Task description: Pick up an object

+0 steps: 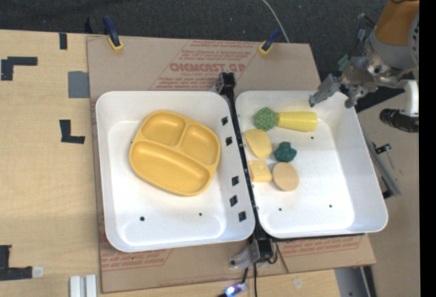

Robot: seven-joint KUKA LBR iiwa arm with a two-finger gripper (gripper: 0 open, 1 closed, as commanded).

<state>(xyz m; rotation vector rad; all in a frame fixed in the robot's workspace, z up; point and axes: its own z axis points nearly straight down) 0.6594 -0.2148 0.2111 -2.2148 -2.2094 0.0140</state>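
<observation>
Camera view shows my arm (398, 23) up at the right, near the far corner of the right bin (354, 152). My pincer (332, 92) hangs over the bin's far right edge, and I can see nothing between its fingers. I cannot tell from here how wide it is open. The things I could pick all lie in the left part of that bin. There is a toy corn (287, 120) with a green end, lying on its side. Just below it sit a yellow piece (258, 143), a small green piece (284, 151), a little yellow block (259, 171) and a round tan piece (285, 177). They are packed close, some touching. The left bin (116, 221) holds a yellow plate (176, 151) with three parts. I think I am at the start, the reach step, with nothing picked yet. The corn is nearest my pincer, so I would choose it. Next I need to move left and down over its yellow end, then close on its thin sides.
</observation>
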